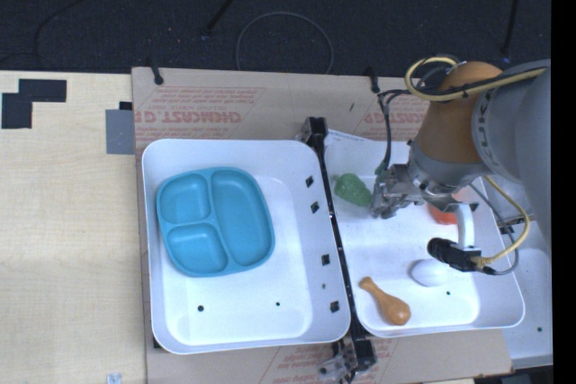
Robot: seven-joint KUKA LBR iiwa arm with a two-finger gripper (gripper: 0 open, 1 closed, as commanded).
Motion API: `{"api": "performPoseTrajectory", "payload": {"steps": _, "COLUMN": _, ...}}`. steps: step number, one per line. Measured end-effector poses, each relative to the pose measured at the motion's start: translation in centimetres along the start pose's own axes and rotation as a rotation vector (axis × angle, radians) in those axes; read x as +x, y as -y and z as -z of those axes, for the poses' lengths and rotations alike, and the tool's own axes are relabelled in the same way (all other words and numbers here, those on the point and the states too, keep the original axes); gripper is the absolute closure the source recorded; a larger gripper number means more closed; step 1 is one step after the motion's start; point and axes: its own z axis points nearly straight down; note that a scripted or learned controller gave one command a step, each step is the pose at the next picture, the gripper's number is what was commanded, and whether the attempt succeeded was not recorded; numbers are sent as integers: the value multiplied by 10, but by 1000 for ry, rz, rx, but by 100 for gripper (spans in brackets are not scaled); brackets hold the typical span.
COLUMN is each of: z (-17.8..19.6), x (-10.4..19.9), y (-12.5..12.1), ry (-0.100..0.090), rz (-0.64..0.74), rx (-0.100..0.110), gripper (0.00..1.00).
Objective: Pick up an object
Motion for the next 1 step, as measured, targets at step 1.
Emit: {"api": "performPoseTrajectory", "payload": {"steps": 1, "z": 59, "x": 7, "y": 2, "ry": 0, "rz": 10, "rx": -8, "gripper": 100}}
